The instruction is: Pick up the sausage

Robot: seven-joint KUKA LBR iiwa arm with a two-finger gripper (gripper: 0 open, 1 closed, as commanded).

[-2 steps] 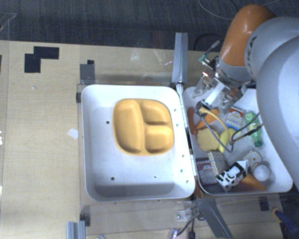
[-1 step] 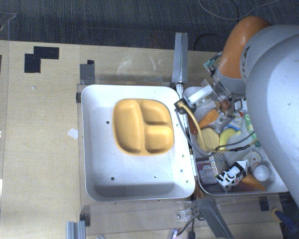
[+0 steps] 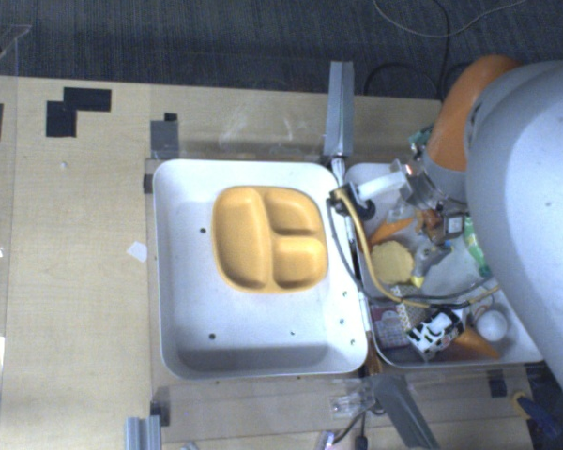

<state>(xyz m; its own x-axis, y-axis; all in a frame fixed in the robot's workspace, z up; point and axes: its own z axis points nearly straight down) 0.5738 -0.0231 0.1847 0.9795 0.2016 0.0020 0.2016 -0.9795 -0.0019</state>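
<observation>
On the left side of the table [image 3: 66, 279] I see the left bin [image 3: 183, 345] carrying just a yellow divided tray [image 3: 267, 237], likely the drop spot. Right of it, the right bin [image 3: 394, 352] is cluttered: a round yellowish item [image 3: 391, 262], an orange piece [image 3: 392, 227] that may be the sausage, though I can't confirm. My arm [image 3: 521, 214] hangs over that bin, presumably hunting; the jaws are hidden, so I cannot tell their state.

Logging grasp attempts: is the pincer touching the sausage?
Cannot tell. In the camera view the arm covers the right bin, and no sausage can be made out there.
</observation>
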